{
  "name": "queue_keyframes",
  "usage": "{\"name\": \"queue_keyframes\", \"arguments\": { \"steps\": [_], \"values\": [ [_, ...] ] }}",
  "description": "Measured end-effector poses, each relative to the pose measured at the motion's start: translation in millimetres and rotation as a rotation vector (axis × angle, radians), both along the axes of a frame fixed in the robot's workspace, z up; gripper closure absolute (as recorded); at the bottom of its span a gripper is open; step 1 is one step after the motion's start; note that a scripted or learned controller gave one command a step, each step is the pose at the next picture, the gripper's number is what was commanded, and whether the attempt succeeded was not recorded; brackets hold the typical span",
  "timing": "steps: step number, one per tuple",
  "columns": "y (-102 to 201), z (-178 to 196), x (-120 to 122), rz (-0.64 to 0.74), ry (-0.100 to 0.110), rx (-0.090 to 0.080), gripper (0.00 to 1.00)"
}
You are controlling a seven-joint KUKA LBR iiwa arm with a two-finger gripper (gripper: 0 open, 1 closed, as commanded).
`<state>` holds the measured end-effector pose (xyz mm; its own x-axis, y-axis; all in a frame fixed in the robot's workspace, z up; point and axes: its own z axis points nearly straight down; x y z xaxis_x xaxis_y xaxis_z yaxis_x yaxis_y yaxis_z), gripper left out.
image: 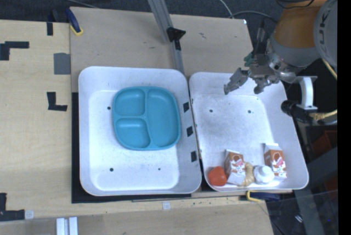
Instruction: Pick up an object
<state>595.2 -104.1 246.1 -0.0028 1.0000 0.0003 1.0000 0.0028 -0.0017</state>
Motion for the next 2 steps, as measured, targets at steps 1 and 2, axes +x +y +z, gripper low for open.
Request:
{"name": "queue_keyframes", "arguments": {
  "steps": [1,2],
  "values": [
    [-0.1,0.0,0.0,-0.001,0.000,0.000,0.00],
    [-3.7,-62.9,2.3,-0.002,0.006,-0.001,0.00]
  ]
}}
